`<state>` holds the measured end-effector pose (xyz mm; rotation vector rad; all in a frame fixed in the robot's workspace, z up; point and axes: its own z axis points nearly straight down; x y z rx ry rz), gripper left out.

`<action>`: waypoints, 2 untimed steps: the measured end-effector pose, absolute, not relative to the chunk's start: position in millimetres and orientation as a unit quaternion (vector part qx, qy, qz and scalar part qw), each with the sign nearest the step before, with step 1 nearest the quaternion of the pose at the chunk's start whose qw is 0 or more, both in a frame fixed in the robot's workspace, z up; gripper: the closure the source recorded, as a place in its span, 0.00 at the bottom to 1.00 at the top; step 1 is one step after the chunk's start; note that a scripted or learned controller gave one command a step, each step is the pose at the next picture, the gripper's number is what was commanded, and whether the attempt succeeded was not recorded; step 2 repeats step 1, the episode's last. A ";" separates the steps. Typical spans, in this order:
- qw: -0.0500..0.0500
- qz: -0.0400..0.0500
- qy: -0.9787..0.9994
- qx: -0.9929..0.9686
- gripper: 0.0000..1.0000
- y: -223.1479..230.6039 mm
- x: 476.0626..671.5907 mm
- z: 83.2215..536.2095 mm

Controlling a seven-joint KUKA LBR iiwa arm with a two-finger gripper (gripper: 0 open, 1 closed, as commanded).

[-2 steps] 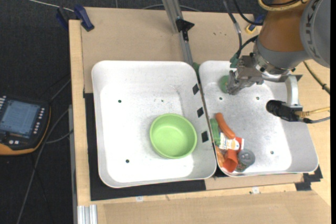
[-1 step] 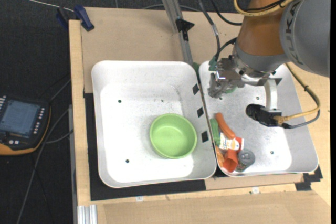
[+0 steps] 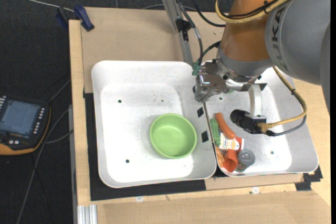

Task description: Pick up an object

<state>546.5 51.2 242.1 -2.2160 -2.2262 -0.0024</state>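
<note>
Gripper [image 3: 205,89]: mine, bare metal, hanging over the seam where the two bins meet, toward their far end.
Jaws: I cannot tell whether they are released or clenched.
Left shallow white plastic bin [image 3: 105,76]: to the view's left of my jaws; rounded corners, faintly speckled floor.
Round lime-green plastic bowl [image 3: 173,135]: in the left bin, nearer the camera than my jaws and to the view's left of them, well apart. It stands upright, smooth and glossy, hollow facing up, close to the wall the bins share.
Right shallow white plastic bin [image 3: 286,149]: to the view's right of my jaws; same rounded, matte shape.
Slim orange carrot-shaped piece [image 3: 224,124]: in the right bin, nearer the camera than my jaws, near them but apart. It is smooth and tapered, lying roughly along the shared wall.
Thin green strip-like piece [image 3: 214,130]: just beside the carrot-shaped piece, on the side toward the shared wall.
Orange-and-white crinkled packet [image 3: 231,145]: past the carrot-shaped piece from my jaws, touching its near end.
Curved orange plastic piece [image 3: 224,165]: in the near corner of the right bin, farthest of that cluster from my jaws.
Small round grey metallic disc [image 3: 245,156]: shiny, just to the view's right of the packet.
</note>
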 end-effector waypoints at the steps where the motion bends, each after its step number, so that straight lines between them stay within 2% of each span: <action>1: 0.000 0.000 -0.708 -0.706 1.00 93.2 528.0 245.8; 2: 0.000 0.000 -0.708 -0.706 1.00 93.2 528.0 245.8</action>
